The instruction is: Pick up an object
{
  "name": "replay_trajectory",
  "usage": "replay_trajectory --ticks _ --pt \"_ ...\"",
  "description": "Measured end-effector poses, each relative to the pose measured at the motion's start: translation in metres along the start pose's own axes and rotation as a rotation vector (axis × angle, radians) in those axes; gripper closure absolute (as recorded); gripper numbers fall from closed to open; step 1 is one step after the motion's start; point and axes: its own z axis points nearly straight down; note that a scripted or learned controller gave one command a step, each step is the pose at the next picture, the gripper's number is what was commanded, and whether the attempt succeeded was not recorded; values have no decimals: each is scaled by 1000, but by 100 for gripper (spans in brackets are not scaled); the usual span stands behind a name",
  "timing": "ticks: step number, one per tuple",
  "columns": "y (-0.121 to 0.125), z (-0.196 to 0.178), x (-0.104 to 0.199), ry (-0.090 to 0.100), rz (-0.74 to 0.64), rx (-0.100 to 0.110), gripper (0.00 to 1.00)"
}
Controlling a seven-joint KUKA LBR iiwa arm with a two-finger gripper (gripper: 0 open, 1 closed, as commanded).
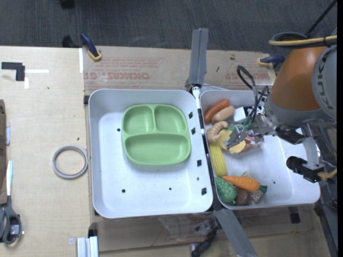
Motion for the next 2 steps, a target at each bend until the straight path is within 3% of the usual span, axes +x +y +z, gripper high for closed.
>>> replay_trajectory --ticks 1,2 --pt "-58 100 -26 1 -36 1 0" --pt "12 100 -41 1 -133 0 0"
